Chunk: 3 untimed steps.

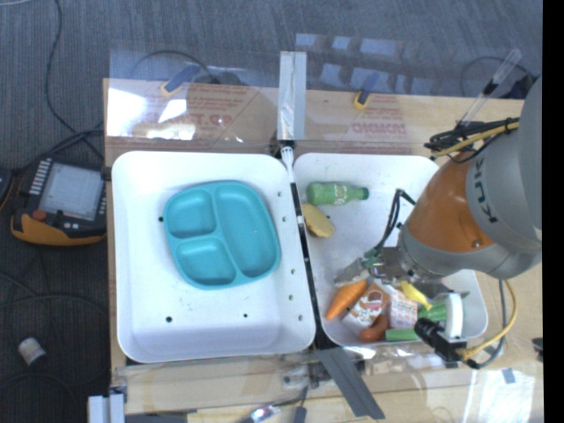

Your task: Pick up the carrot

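Carrot point(345, 298) near right bin's point(352, 170) inner wall

Grey arm point(520, 192) entering from the right, orange band point(449, 214) above the wrist, angled downward; gripper point(388, 271) lowest (finger state indiscernible).

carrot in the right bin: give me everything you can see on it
The carrot is small, orange and tapered, smooth and slightly glossy, likely a plastic toy. It lies flat on the floor of the right bin, near the front left, slanting from lower left to upper right with its thicker end toward the arm. Its right side touches a red-and-white packet in the clutter. The gripper sits just above its upper right end; whether they touch is unclear. Nothing is lifting it.
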{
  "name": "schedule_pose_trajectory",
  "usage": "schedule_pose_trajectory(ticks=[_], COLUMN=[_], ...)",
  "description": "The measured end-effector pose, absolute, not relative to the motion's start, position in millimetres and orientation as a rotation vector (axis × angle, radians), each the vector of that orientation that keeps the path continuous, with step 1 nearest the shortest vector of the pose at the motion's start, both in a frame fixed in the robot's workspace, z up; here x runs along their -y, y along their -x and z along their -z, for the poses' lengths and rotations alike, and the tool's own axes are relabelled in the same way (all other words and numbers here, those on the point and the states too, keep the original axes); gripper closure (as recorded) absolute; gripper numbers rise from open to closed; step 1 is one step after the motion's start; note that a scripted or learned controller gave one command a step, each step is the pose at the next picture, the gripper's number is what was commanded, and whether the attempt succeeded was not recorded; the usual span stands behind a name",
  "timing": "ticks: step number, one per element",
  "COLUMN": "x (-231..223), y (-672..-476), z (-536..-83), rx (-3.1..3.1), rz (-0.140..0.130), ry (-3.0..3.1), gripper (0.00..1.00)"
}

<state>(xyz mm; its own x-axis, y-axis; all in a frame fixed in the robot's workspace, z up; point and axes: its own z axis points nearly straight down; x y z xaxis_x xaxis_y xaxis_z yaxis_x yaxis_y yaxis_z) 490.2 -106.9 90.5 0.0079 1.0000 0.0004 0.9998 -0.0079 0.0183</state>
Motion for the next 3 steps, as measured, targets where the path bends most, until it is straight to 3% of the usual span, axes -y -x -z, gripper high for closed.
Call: schedule_pose_trajectory(ticks=[1, 2, 3], x=[103.1, 100.2, 76.8], y=[-489.2, -490.1, -484.2], z=[-90.9, -99.8, -234.8], rx=[-2.341, -2.347, -2.350], rz=[-0.008, -0.013, 0.006], ry=[-2.064, -2.064, -2.083], gripper=[0.00, 1.00, 1.00])
